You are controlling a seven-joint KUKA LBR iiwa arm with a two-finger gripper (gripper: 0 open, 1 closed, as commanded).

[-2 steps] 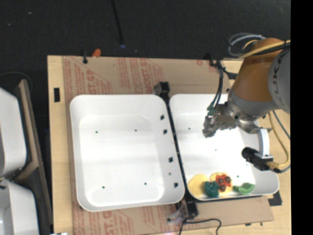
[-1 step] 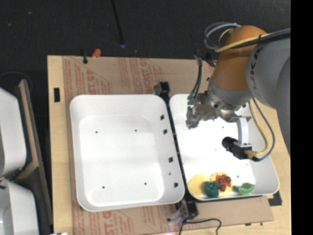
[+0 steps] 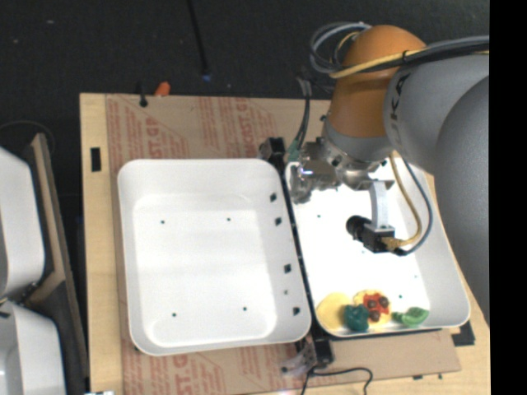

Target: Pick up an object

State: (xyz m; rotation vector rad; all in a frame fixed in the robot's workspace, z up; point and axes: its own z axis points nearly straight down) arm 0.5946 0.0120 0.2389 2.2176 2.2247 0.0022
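Several small objects lie along the near edge of the right bin (image 3: 412,262): a yellow flat piece (image 3: 330,309), a teal block (image 3: 356,319), a red and dark piece (image 3: 377,303) and a green piece (image 3: 412,314). The arm's orange wrist band (image 3: 366,81) hangs over the bin's far end. My gripper (image 3: 301,179) is low at the bin's far left corner, beside the divider between the bins and well away from the objects. Nothing shows in its grasp.
The left bin (image 3: 136,220) sits beside the right one on a cardboard-covered bench (image 3: 189,126). A black fitting with a cable (image 3: 370,233) hangs from the arm over the middle of the right bin. The grey arm covers the right bin's far right part.
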